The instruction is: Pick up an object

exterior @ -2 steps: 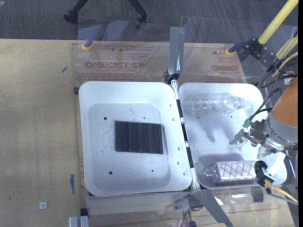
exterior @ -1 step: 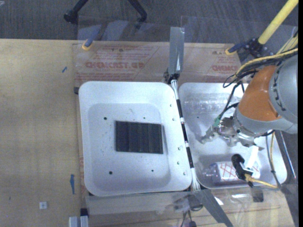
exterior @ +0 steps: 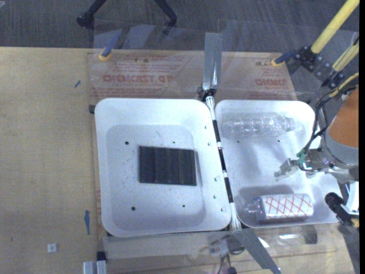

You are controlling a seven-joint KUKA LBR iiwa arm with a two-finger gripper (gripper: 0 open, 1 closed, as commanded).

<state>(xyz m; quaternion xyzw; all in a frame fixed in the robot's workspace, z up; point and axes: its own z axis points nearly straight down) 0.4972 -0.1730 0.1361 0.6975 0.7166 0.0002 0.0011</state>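
A clear plastic bottle [exterior: 258, 124] lies on its side along the far wall of the right bin [exterior: 306, 110]. Near that bin's front wall lies a can with a red and white grid pattern [exterior: 283, 206], also on its side. A flat dark ribbed rectangle [exterior: 167, 165] rests in the middle of the left bin [exterior: 114, 119]. My gripper [exterior: 288, 168] reaches in from the right over the right bin's middle, between the bottle and the patterned can, touching neither. Nothing is seen held in it.
The grey arm with its orange band [exterior: 348, 127] comes over the right bin's right rim, with cables around it. A metal divider bracket [exterior: 211, 64] stands behind the seam between the bins. A yellow-handled clamp [exterior: 319, 44] sits at the back right.
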